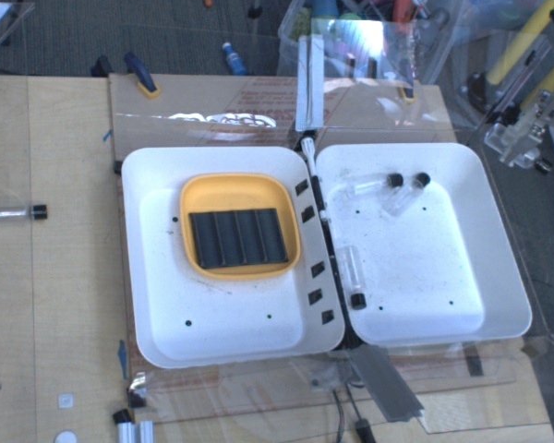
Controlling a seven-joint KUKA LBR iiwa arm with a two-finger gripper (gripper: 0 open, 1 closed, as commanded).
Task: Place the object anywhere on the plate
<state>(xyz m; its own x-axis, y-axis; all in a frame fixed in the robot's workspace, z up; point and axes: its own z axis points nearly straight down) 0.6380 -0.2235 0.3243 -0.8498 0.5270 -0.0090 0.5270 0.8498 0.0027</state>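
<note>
The counter [37, 275] carries two white bins side by side. The left bin [157, 335] holds a yellow plate [196, 197] toward its far side, and a dark ribbed block [237, 238] already lies flat on the plate, well within its rim, so the task's thing looks to be placed. The right bin [443, 275] holds clear plastic vials with black caps: two [394, 185] near its far edge, touching or nearly so, and one [349, 273] lying along its left wall. The arm's hand cannot be judged from here, so whether it is open or closed I cannot tell.

As a judgement, the risks are few: a return pass into the left bin could nudge the block toward the plate's rim, or a program that misjudges the scene might go after a vial, which being clear and round would likely slip or roll.

No brand, label or legible writing can be made out.
</note>
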